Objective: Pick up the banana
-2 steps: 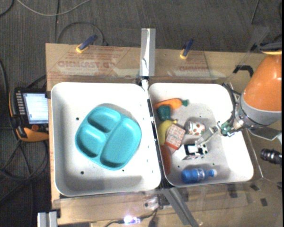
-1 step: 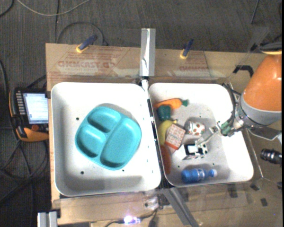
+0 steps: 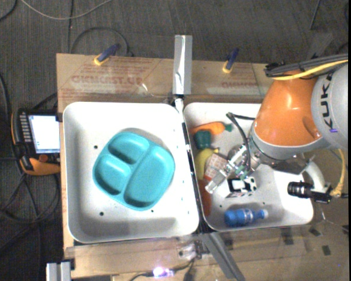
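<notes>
- Where the right bin (image 3: 304, 215) comes nearest, a blue bottle (image 3: 244, 216) lies at its 6 o'clock.
- Gripper (image 3: 222, 177), its grip unreadable, hovers over the banana (image 3: 206, 157) at 9 o'clock.
- Teal plate (image 3: 134, 170) fills the left bin (image 3: 82, 127).

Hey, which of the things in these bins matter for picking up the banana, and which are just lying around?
For the job:
banana, yellow, in the right bin
tool, hanging beside the banana

Just lying about:
teal divided plate in the left bin
blue bottle
carrot
green toy
</notes>
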`<state>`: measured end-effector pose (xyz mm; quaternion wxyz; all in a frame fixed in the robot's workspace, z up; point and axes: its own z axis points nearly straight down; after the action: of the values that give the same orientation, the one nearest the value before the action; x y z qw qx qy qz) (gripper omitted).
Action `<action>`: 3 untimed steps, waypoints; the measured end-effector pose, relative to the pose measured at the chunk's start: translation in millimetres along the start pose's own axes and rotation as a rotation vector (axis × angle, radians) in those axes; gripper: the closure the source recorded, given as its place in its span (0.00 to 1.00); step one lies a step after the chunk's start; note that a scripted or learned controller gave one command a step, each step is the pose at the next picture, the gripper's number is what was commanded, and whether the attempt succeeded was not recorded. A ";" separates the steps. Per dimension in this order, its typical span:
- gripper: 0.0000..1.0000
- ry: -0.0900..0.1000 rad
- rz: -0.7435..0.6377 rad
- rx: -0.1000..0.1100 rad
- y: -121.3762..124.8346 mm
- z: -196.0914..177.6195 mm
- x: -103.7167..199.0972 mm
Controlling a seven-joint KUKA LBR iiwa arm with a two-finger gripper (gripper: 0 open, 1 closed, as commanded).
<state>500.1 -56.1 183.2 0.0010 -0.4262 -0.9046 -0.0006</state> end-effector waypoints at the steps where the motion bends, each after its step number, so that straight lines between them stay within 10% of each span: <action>1: 0.00 0.000 -0.042 0.000 63.0 0.2 -13.0; 2: 0.00 -0.003 -0.114 -0.001 130.9 -147.1 27.5; 3: 0.00 -0.004 -0.178 0.002 123.7 -134.2 -2.3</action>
<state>597.1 20.6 317.4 -0.0006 -0.3439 -0.9390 0.0010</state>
